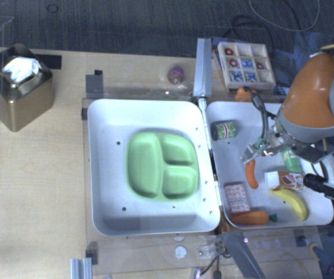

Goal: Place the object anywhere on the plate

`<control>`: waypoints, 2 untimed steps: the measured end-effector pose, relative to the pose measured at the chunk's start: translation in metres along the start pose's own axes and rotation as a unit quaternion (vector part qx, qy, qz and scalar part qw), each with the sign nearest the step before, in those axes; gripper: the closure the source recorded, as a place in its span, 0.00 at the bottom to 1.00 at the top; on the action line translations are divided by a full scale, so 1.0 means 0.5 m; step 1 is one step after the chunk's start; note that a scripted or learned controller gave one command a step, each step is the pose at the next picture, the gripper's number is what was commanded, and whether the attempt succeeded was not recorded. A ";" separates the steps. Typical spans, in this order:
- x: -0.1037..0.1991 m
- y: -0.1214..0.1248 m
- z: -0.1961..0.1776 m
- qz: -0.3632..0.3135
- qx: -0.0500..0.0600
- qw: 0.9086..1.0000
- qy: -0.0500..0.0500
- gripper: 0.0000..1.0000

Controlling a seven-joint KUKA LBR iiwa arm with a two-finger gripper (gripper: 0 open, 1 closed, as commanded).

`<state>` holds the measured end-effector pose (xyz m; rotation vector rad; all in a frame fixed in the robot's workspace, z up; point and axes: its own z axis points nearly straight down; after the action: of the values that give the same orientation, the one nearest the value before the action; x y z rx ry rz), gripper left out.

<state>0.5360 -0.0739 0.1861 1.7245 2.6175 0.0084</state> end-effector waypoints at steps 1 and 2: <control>0.102 0.079 0.001 -0.008 0.001 1.000 0.000 1.00; 0.262 0.177 0.002 0.073 0.001 0.997 0.001 1.00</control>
<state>0.5655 0.0811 0.1854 1.9134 2.4876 0.0074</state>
